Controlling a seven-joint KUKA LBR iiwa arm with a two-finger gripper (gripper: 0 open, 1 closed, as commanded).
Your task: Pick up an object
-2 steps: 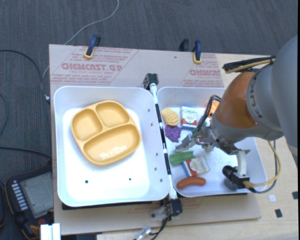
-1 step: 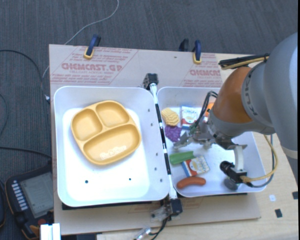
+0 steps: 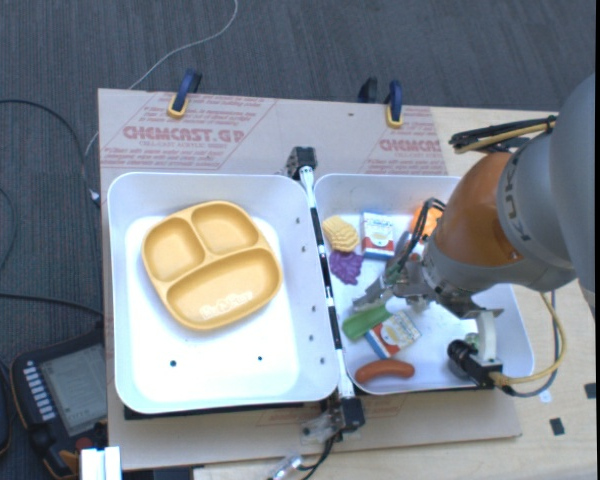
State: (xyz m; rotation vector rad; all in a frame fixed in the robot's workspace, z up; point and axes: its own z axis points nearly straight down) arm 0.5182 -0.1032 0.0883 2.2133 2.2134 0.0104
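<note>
At the bottom of the frame, in the lower part of the right bin [image 3: 525, 343], a red-brown sausage [image 3: 384, 370] lies along the near wall. Just above it sits a small white packet with red and blue print [image 3: 394, 334], and to its upper left a green block [image 3: 363, 322] lies tilted. The gripper [image 3: 392, 280] hangs over the middle of this bin, right above the green block and the packet; whether it is open, closed or grasping anything I cannot tell, since the wrist hides that part. The grey arm with its orange band [image 3: 475, 218] comes in from the right edge of the frame and covers much of the bin's right half.

Further up in the same bin lie a purple bunch of grapes [image 3: 345, 265], a yellow ridged piece [image 3: 340, 233] just above it, and a white carton with a green label [image 3: 379, 235] beside that.

The left bin [image 3: 140, 368] holds a yellow divided plate [image 3: 212, 263] with three compartments, placed in its upper middle.

Both bins rest on a counter [image 3: 240, 133] with red lettering, clamped at its top edge by two blue and yellow clamps [image 3: 187, 90].
</note>
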